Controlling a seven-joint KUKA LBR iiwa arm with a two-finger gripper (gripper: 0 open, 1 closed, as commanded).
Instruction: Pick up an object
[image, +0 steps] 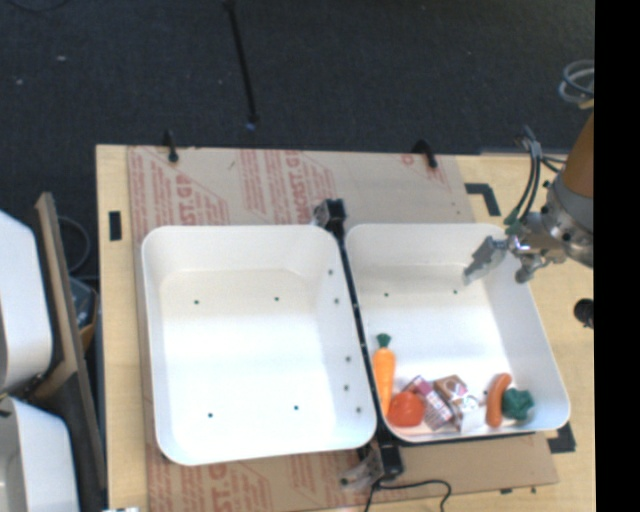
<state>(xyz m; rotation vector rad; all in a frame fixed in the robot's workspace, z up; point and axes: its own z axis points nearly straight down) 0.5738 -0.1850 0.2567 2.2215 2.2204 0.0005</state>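
On your left sits the left bin (250, 340); beside it, the right bin (520, 320) gathers its objects along the near edge: a carrot (384, 368), a red ball (405, 408), a small packet (445, 398), a sausage (497, 397), a green piece (518, 402). Further right, the gripper (500, 262) hangs over that bin's far right corner, well apart from them; its fingers look spread and hold nothing.
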